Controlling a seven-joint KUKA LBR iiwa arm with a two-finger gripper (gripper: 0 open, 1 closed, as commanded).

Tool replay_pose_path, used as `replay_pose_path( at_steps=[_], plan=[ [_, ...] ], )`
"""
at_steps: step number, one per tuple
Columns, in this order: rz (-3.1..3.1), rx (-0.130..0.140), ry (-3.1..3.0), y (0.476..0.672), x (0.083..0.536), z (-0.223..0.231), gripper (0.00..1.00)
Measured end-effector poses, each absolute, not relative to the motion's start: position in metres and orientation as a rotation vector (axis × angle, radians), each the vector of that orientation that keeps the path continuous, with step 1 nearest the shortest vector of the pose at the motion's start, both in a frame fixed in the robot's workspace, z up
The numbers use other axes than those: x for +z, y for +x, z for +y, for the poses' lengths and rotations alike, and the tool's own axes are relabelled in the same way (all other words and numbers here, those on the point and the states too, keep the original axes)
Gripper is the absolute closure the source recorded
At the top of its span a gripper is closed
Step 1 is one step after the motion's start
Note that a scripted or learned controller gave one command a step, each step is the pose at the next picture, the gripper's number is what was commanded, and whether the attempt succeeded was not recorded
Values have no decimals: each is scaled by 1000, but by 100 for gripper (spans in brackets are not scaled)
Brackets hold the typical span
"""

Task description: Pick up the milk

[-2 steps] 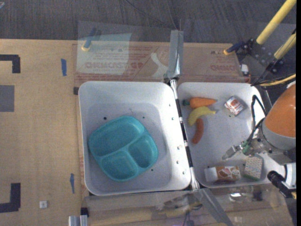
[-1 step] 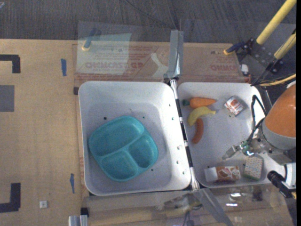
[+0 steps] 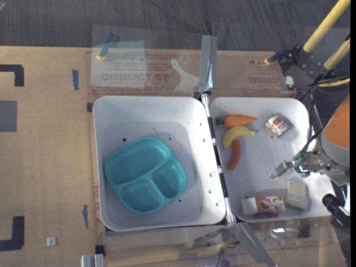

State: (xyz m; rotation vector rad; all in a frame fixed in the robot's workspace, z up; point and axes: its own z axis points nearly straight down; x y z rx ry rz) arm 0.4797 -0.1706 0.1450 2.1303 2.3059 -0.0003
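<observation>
Here I see the tan wooden bench (image 3: 44, 166) over grey carpet (image 3: 67, 10); the small brown-and-white milk carton (image 3: 263, 205) lies flat, long axis left-right; the pincer (image 3: 285, 169) gapes wide, holding nothing.

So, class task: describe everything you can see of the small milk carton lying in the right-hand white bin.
The small rectangular milk carton lies flat on its side near the front edge of the right-hand shallow white bin. It looks like printed card, white at its left end, with red-brown artwork across the rest. Its long axis runs left to right. Its right end lies close to a pale patterned square packet; whether they touch is unclear. The robot's two-finger gripper is above it, not on it.
</observation>
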Motion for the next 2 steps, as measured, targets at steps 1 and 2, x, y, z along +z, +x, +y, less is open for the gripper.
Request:
replay_pose_path(
  at_steps=[1,2],
  plan=[
    [2306,0,2130,480,145,-171,0],
    [2669,4,1645,481,88,-128,0]
  ],
)
